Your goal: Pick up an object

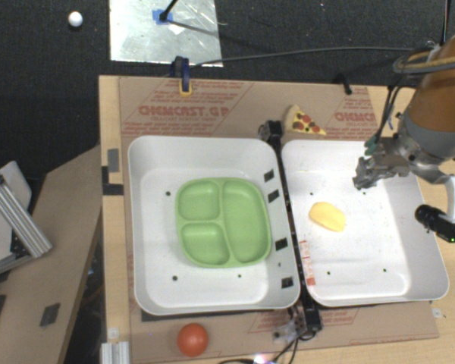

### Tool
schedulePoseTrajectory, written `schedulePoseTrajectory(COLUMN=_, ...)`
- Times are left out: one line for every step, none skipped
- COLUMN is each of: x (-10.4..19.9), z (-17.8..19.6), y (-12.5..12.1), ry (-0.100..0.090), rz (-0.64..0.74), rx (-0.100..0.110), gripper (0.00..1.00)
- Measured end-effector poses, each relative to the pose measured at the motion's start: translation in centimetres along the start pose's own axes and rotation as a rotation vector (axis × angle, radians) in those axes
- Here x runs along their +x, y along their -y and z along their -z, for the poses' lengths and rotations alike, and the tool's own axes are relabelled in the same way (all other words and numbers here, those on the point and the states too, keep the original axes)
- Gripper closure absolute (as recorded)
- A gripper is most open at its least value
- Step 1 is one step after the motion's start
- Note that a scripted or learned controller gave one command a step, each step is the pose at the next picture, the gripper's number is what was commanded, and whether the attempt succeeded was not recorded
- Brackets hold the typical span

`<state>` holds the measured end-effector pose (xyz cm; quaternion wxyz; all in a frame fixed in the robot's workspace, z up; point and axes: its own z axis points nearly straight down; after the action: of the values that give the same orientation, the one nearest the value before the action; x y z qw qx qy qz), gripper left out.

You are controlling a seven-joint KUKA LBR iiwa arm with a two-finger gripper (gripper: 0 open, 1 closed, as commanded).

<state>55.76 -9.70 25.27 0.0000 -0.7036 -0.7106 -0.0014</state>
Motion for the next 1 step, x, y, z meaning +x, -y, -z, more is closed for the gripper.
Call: schedulePoseTrajectory(x=5.53, z=0.29, y=-1.01, ry=0.0, rz=0.001, rx=-0.001, gripper=1.0)
